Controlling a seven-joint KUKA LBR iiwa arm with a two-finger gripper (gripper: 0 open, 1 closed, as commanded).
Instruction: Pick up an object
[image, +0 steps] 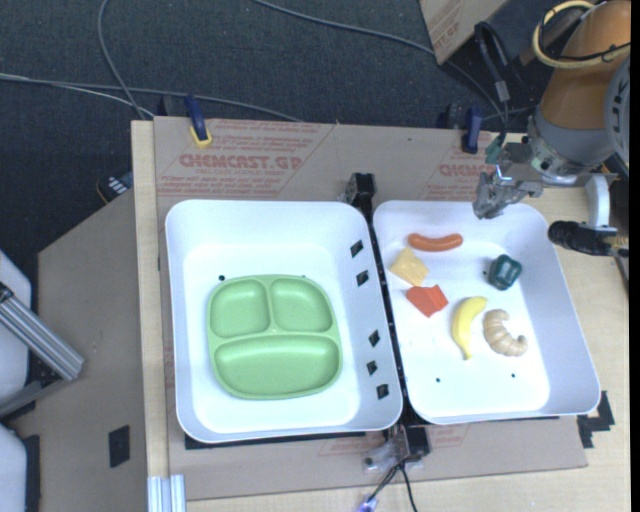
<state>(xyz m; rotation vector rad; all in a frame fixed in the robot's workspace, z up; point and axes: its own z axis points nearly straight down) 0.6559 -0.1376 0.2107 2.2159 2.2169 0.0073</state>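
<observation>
Hovering above the far rim of the right bin (560, 300), the fingers (492, 203) sit at the arm's tip; we cannot tell whether they are parted or closed, and nothing shows between them. We judge this a staging pose before a descent. Nearest below lies the red sausage (436, 241), slim and curved. Further out: yellow wedge (408, 267), red block (428, 299), green piece (504, 271), banana (467, 324), tan croissant (503, 333). The left bin (190, 300) holds a green divided plate (273, 336) on the desk (155, 200).
</observation>
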